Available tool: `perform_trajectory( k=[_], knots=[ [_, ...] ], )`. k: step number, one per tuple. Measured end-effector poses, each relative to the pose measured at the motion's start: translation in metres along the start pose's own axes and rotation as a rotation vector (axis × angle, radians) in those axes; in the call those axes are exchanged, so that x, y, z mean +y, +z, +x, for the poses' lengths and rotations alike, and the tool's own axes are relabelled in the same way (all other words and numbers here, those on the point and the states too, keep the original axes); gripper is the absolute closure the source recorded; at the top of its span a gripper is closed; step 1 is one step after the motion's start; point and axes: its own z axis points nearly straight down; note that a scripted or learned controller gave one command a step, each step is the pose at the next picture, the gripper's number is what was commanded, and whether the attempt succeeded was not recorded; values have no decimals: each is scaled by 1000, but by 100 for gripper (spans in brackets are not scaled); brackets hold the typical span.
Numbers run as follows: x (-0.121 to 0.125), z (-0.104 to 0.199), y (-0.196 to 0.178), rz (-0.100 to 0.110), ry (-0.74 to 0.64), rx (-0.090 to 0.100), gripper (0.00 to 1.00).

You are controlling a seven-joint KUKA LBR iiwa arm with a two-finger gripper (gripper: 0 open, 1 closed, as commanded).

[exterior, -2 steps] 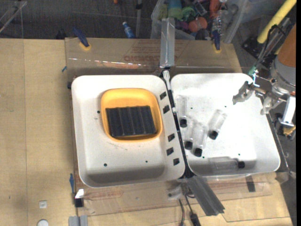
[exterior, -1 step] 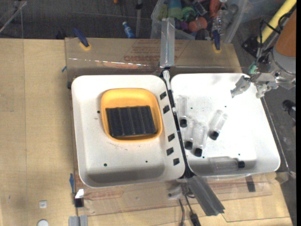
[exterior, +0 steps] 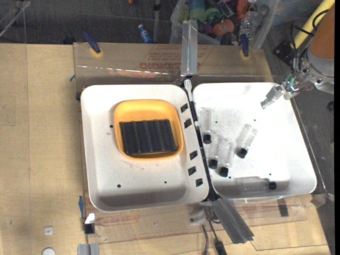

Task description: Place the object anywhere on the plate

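A yellow-orange plate (exterior: 146, 107) sits in the left bin (exterior: 101, 185). A dark ribbed rectangular object (exterior: 147, 136) lies flat on the plate, covering most of its middle. Several clear tubes with black caps lie in the right bin (exterior: 297, 163): one near the divider (exterior: 206, 125), one at mid-bin (exterior: 246, 136), one lower (exterior: 227, 158), and one along the front wall (exterior: 256, 184). My gripper (exterior: 272, 96) hangs over the right bin's far right corner, well apart from the tubes and the plate. I see nothing held in it.
A raised divider with black clips (exterior: 192, 142) separates the two bins. Behind the bench stands a clear crate of colourful toys (exterior: 223, 7). A cardboard sheet (exterior: 159, 62) lies behind the bins. The arm's orange band (exterior: 325, 36) is at the top right.
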Motion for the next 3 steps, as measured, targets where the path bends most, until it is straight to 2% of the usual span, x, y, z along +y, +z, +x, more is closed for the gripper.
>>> perform_trajectory(
  k=[1, 2, 3],
  knots=[
    [-2, -9, -26, -1, -221, -1, 0],
    [3, 6, -36, -2, -576, 2, 0],
    [-9, -7, -26, -2, -844, 3, 0]
  ],
)
